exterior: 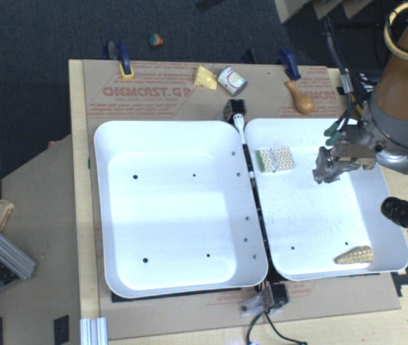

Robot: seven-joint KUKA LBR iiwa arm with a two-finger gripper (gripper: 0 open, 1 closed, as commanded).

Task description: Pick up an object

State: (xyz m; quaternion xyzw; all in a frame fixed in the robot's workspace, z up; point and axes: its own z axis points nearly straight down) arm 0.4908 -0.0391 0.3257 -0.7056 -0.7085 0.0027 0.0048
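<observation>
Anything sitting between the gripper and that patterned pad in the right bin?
Nothing visible. The gripper hangs over the right bin, and only bare white floor lies between it and the patterned pad. The corn cob lies off at the near edge.

Both bins are plain white: the left bin (118, 214) carries a few small black dots on its floor, and the right bin (312, 243) holds a white packet (276, 159) speckled with tiny coloured dots and edged in green at its 9 o'clock side, plus a tan, ridged cone-like piece (354, 255) toward 5 o'clock. The bench board (89, 121) is light brown cardboard printed with faded red lettering, with blue clamps (123, 56) at 11 and 1 o'clock, a yellow wedge (205, 78) at 12, and an orange-brown wooden piece (301, 98). The arm (405, 85) is grey with an orange band, its gripper (327, 169) dark grey.
</observation>
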